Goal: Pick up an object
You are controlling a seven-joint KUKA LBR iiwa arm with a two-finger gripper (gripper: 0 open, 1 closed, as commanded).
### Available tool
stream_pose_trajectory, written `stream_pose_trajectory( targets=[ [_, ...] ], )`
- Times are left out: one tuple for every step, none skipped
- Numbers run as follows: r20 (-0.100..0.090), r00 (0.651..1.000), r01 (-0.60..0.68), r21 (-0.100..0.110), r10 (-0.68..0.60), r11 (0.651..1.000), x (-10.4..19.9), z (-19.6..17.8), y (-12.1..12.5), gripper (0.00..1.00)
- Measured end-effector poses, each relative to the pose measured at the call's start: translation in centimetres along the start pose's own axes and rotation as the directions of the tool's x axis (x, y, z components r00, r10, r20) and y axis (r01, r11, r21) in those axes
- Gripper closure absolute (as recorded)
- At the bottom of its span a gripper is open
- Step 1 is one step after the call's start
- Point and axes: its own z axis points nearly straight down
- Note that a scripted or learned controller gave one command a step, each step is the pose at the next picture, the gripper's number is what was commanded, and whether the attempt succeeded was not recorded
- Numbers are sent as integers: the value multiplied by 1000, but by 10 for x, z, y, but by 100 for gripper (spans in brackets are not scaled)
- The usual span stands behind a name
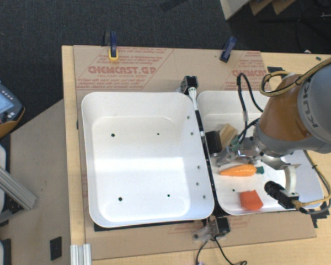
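Orange carrot-shaped toy with green tip (pixel 238 171): lies on its side in the right shallow white bin (pixel 223 105), near the bin's middle, green end pointing to 3 o'clock; nothing lifts it.
Gripper (pixel 235 152): sits low in the right bin, just at 12 o'clock of the carrot toy; whether the two touch cannot be told, nor how the gripper is set.
Red-orange block (pixel 251 200): at 5 o'clock of the carrot toy, near the bin's front wall.
Tan block (pixel 227 132): at 11 o'clock of the carrot toy, just beside the gripper.
Black object (pixel 212 142): against the right bin's left wall, at 10 o'clock of the carrot toy.
Grey arm with orange band (pixel 289 115): reaches in from 3 o'clock above the right bin.
Left shallow white bin (pixel 94 164): beside the right bin at 9 o'clock.
Tabletop (pixel 77 81): brown board carrying both bins.
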Motion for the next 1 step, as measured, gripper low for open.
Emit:
stream_pose_trajectory(
  targets=[
    [-2,1000,7,-15,-7,1000,60,-108,87,0]
  ],
)
